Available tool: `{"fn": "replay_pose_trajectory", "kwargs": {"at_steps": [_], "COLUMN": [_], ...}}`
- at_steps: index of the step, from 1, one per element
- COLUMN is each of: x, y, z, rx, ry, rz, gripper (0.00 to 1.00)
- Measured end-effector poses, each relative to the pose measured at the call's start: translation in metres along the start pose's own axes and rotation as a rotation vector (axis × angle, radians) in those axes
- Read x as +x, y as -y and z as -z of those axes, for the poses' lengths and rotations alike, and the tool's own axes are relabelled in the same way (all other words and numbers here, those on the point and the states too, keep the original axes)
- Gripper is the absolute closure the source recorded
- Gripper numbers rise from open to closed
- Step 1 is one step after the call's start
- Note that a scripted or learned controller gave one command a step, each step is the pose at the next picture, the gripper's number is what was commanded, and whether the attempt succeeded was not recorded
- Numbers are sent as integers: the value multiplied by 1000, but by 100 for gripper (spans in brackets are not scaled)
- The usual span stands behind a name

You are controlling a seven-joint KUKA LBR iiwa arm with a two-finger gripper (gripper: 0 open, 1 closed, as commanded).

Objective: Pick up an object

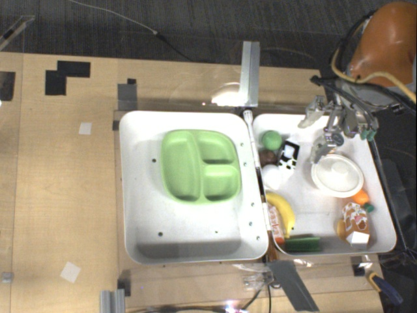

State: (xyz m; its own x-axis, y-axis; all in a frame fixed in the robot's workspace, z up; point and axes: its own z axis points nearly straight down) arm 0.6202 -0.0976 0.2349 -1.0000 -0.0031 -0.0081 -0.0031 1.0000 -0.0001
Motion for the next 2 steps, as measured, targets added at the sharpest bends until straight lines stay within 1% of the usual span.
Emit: {"fn": "replay_pose_trajectory", "kwargs": {"at_steps": [1,2], "x": [85,22], "y": [8,0], "z": [-115,-144], "rx": [-3,2], "ry": [-8,8], "rz": [223,137], "gripper": [0,0]}}
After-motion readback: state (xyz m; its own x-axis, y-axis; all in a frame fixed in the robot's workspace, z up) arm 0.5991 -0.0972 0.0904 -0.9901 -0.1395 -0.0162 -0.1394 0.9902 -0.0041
